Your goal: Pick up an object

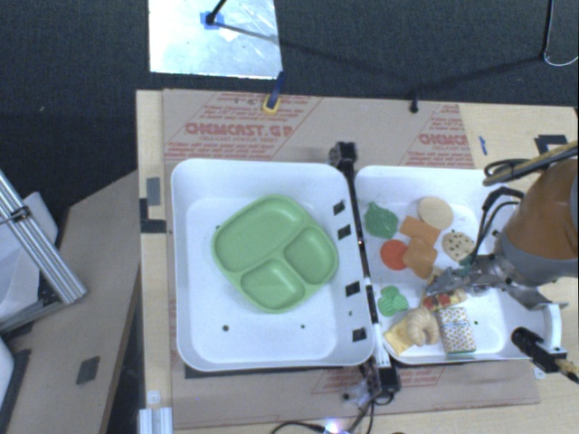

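You are looking down on a dark floor with a wooden surface [298,120] sitting on it, carrying two white bins side by side. The left bin [194,242] is holding a green divided plate [276,253], well apart from the end effector [450,285] on its far side. The right bin [488,337] is holding a crowd of small toy foods, and any of these could serve as the task's object. The arm [543,233] is reaching in from the right, its orange band sitting above the wrist, and it is leaning down so that the end effector is hanging low among the food.

Just below the end effector a patterned packet [456,329] is lying, with a tan lumpy piece [418,324] beside that. An orange block [420,247] is lying just past the tip, a red disc [393,255] beyond it, and a speckled cookie [457,243] just above.

You cannot tell whether it is open, closed or gripping, since the tip is blurring into the clutter.

The crowding is the risk: closing here could be catching two pieces at once, or nudging the orange block aside and coming up with nothing.
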`<action>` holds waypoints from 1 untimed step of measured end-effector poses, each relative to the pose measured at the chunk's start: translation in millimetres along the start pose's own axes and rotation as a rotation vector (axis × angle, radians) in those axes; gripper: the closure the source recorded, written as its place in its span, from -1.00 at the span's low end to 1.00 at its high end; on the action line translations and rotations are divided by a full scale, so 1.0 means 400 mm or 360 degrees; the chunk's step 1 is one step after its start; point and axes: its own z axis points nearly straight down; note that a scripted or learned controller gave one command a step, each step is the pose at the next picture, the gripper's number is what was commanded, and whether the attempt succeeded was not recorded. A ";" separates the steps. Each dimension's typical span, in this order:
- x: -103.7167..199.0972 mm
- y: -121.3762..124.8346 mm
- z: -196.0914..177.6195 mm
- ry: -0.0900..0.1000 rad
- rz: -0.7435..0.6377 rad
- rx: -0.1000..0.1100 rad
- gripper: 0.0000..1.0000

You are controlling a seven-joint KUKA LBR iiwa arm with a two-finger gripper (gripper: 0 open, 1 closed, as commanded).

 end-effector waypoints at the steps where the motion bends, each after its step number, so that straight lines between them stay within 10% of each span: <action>1: -0.002 0.006 -0.036 -0.0005 -0.0003 -0.0013 1.00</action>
